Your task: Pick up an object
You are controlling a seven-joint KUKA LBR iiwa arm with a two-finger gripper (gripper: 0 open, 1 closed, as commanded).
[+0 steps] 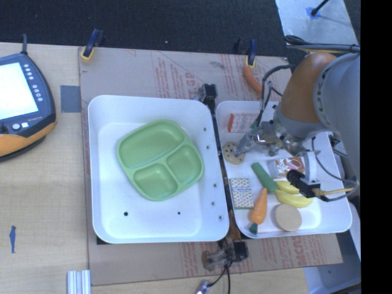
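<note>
My gripper (247, 143) hangs low over the upper middle of the right bin (334, 225), with the grey and orange arm reaching in from the right. Just left of and below it lies a brown round cookie (233, 153); whether they touch is unclear. Nothing shows held in the gripper. A small orange box (231, 122) lies behind it. In front lie a green cucumber (264, 176), a carrot (260, 207), a yellow banana (291, 195), a tan disc (287, 217), a patterned packet (240, 193) and a red-and-white packet (289, 164).
The left bin (104, 219) holds a green divided plate (160, 159). A control tablet (21, 106) lies at the bench's far left. Clamps (90, 45) stand along the back edge of the board.
</note>
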